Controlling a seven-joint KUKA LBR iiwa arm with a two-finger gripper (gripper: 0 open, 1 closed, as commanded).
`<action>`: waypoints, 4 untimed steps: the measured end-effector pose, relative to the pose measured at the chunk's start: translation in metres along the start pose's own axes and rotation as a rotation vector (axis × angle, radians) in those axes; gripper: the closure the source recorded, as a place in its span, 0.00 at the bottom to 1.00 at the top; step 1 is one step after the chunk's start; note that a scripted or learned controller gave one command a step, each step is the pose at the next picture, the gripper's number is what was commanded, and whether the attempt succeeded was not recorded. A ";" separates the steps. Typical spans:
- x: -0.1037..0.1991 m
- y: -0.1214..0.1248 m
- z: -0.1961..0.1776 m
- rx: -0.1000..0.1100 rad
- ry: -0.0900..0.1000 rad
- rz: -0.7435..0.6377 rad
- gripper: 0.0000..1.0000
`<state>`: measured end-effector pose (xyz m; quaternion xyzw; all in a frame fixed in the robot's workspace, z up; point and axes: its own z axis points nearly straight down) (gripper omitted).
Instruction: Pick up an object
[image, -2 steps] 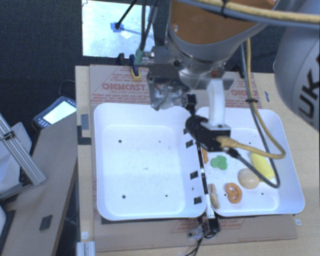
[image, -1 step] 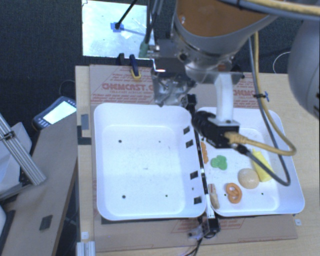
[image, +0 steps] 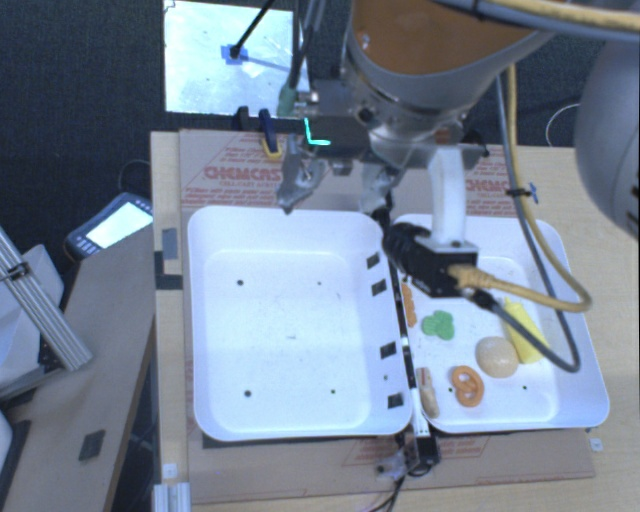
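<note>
Two bins sit side by side on the bench — left bin, right bin. In the right bin, the leaf lies behind the pretzel, the ball just right of both, the banana behind it.

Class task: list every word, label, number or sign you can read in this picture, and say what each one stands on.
"CHEMCAS…": red repeating print on the brown cardboard sheet under the two bins; the last letters are cut off by the gripper.
The same red print on the cardboard's right side: too blurred to read.
The lit screen of the device at left: too small to read.
</note>
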<state>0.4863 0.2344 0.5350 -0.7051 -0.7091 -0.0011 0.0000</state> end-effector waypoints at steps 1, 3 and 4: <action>0.000 0.000 -0.011 -0.002 0.002 -0.004 1.00; 0.000 0.000 -0.011 -0.001 0.001 -0.006 0.00; 0.001 0.000 -0.023 -0.004 0.003 -0.010 1.00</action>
